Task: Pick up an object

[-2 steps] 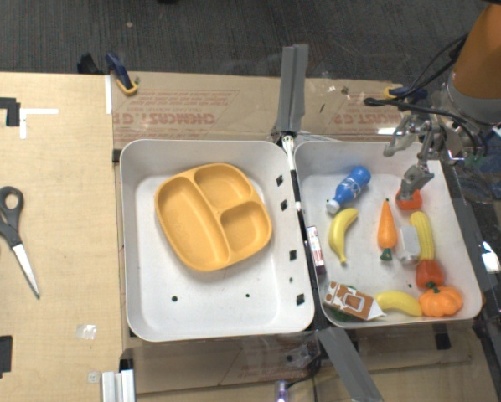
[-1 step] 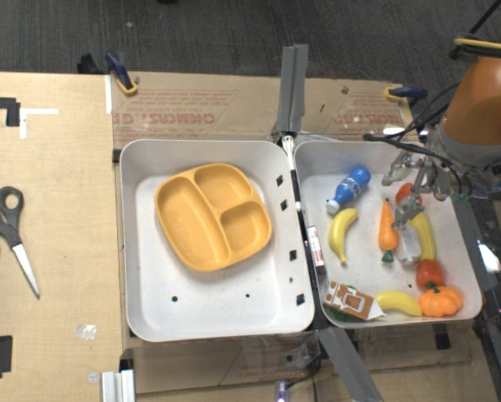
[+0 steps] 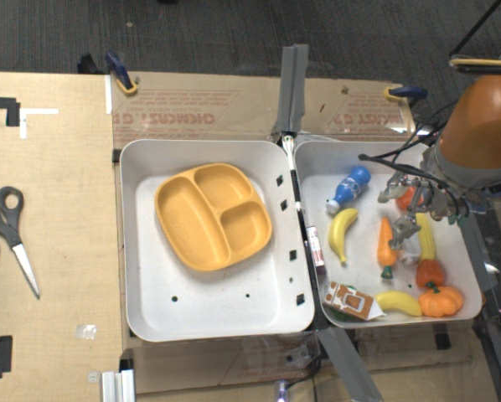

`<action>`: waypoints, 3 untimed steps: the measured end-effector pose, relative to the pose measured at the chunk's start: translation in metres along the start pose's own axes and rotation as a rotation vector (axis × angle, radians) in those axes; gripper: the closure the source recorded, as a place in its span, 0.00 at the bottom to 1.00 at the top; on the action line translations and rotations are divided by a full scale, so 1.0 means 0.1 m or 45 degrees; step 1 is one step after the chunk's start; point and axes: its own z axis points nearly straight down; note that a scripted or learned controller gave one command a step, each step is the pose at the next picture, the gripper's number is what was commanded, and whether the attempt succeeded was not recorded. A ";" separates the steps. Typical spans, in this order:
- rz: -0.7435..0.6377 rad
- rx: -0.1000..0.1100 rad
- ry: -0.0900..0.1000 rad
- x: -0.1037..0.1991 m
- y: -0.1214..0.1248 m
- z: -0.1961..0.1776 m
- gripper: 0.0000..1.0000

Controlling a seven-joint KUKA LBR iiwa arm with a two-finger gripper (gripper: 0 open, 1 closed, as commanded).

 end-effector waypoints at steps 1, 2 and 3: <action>0.086 -0.001 0.001 0.27 0.05 0.01 0.00; 0.133 -0.006 0.030 0.82 0.32 0.11 0.00; 0.170 -0.005 0.031 0.42 0.85 0.12 0.00</action>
